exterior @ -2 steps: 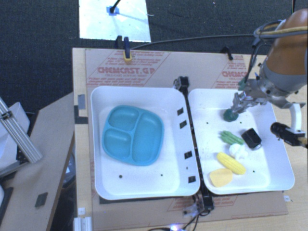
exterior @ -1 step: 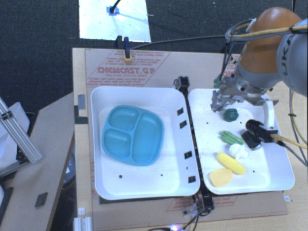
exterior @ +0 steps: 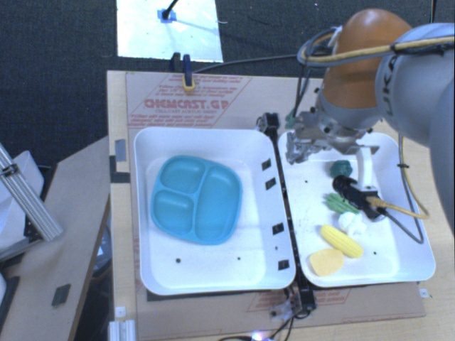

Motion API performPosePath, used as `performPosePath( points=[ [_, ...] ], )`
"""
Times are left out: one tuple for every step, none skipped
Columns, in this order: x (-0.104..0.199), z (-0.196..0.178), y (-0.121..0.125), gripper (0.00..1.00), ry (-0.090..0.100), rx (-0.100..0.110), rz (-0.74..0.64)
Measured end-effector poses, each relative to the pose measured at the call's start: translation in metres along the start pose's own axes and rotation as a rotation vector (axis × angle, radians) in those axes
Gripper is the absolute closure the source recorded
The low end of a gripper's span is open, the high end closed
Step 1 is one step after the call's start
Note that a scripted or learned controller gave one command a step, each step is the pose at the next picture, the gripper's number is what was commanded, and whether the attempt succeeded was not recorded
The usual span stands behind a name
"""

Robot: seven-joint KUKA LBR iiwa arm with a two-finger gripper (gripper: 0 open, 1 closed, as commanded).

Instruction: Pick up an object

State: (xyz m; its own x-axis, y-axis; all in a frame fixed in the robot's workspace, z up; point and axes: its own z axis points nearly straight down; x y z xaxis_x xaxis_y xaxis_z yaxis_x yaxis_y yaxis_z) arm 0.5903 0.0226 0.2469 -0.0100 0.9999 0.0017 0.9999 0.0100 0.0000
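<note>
Corn cob [exterior: 342,241] in right bin [exterior: 412,261]; "CHEMCAST GP" board [exterior: 186,104] behind; end effector [exterior: 302,150] state unclear.

Blue plate [exterior: 195,199] in left bin [exterior: 213,279]

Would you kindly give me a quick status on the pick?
End effector over right bin, top left. Corn cob lies free near front. Nothing blocks it.

A blue divided plate [exterior: 196,199] lies in a white bin [exterior: 153,261]; the corn cob [exterior: 342,241] is yellow.
</note>
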Motion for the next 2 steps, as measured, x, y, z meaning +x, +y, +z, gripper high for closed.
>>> performPosePath(
  points=[
    [0.048, -0.004, 0.017, 1.0, 0.0, -0.002, 0.0],
    [0.087, 0.006, 0.035, 1.0, -0.001, -0.001, 0.001]
  ],
)
